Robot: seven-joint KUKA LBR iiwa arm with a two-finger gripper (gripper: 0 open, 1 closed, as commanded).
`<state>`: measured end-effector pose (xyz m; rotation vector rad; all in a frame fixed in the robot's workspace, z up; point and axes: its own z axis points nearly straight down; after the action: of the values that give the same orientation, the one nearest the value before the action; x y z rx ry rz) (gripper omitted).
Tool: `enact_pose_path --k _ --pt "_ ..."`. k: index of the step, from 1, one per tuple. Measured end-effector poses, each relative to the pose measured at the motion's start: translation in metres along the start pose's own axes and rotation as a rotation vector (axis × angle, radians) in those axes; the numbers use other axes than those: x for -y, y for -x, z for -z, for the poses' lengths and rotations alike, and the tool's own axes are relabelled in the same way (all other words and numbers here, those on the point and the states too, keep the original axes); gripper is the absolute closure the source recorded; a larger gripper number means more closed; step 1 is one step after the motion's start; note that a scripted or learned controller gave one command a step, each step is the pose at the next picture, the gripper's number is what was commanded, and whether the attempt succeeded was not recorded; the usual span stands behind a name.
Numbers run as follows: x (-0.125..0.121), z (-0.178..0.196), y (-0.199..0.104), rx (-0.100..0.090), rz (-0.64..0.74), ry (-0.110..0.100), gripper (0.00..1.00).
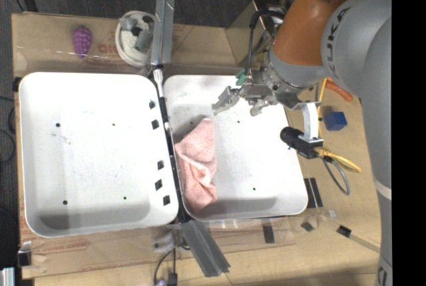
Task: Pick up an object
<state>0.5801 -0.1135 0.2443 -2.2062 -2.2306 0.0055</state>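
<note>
- A purple object (pixel 82 40) lies on the counter (pixel 60 58) behind the left bin (pixel 86 151).
- The pink cloth (pixel 198 161) lies in the right bin (pixel 266 165), against its left wall.
- The gripper (pixel 229 100) hangs above the cloth, fingers slightly apart, holding nothing.
- A blue block (pixel 336 120) lies right of this bin.

The left bin (pixel 86 151) lies bare — open floor throughout. In the right bin (pixel 266 165), 1 pink cloth (pixel 198 161) crowds the dividing wall — its right half is free.
</note>
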Motion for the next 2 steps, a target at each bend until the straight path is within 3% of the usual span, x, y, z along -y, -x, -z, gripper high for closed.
enact_pose_path --k 1,2 --pt "-0.010 -0.087 0.002 0.001 0.044 -0.001 0.00" --pt "-0.009 -0.153 -0.012 0.000 0.177 0.002 0.00"
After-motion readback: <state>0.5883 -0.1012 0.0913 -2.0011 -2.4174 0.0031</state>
